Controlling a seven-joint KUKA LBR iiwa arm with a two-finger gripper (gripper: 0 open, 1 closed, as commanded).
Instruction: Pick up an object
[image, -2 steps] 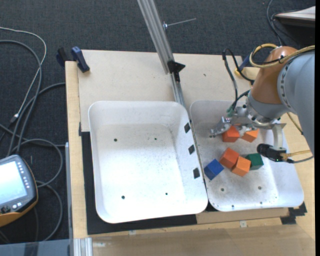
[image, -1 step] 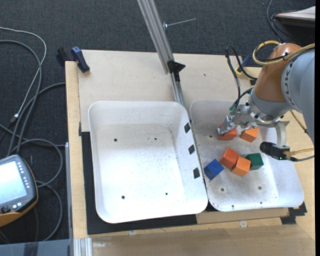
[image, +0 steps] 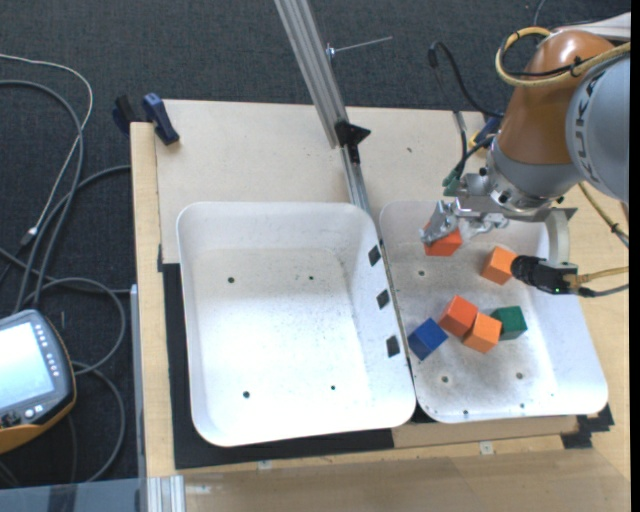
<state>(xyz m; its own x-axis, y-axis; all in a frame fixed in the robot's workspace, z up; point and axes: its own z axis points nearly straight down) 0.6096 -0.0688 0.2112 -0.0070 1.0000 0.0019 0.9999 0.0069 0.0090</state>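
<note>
Small red-orange cube block (image: 443, 242), upper centre-right in right white bin (image: 590, 370), seemingly clamped between gripper (image: 441, 228) fingers: likely light, rigid, smooth; best held across opposite flat faces.

You see a red-orange block (image: 443, 243), two orange blocks (image: 498, 265) (image: 483, 331), a blue block (image: 427, 338) and a green block (image: 510, 321), all against the right white bin (image: 560, 385).
</note>
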